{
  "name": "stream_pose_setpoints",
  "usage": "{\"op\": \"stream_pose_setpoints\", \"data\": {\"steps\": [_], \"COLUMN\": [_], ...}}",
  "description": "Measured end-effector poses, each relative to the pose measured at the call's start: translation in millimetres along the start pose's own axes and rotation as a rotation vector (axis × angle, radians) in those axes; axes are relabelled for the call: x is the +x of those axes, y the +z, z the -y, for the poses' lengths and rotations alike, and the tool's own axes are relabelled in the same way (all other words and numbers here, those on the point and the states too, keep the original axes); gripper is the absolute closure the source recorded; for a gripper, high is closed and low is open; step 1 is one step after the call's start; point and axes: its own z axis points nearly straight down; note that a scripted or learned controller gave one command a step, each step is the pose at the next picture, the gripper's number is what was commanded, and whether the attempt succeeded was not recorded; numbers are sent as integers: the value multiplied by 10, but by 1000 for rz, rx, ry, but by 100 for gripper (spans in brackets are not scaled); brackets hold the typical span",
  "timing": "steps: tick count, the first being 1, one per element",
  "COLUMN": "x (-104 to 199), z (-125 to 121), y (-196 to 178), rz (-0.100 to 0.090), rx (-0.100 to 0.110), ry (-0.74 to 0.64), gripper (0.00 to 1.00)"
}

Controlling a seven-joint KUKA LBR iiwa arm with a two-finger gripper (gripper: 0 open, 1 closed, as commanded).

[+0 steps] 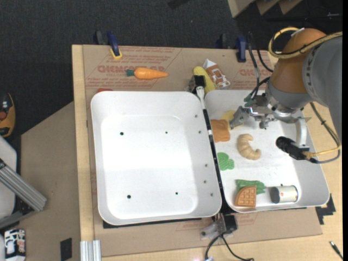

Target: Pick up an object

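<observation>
**Right bin crowded, arm above its upper half**

Nearest the lens, at the bottom centre of the frame: a small black clamp (225,223) with a trailing cable, sitting at the front edge of the cardboard-covered bench (81,145).

Just above it, two shallow white bins side by side. Left bin (103,162) bare white inside, marked by four small dark dots. Right bin (315,186) holding several toys: a waffle (246,197) at lower left on a green leafy piece (253,186), a grey cylinder with a dark end (284,194) lying on its side just to the right of those, a green broccoli-like piece (224,161) against the left wall, a croissant (249,146) near the middle, an orange bread slice (220,130) at the dividing wall, and a small yellow piece (228,116) above that slice.

Outside the bins, at the top of the frame: a carrot (147,73) on the cardboard, plus a yellow banana-like toy (202,76) and a small carton (217,76) near the bins' upper junction. Two blue clamps along the far edge.

Gripper (250,115) over the upper part of the right bin, below the grey arm with its orange band. Fingers hard to read from this angle; cannot tell whether apart or together, and nothing seen between them. Croissant just below the gripper, apart from it; bread slice lower left of it.
</observation>
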Motion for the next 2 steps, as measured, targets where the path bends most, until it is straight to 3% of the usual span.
{"op": "stream_pose_setpoints", "data": {"steps": [1, 2], "x": [269, 263], "z": [-298, -316], "y": [219, 74], "rz": [-2, -1], "rx": [-5, -13], "ry": [-1, -1], "gripper": [0, 100]}}
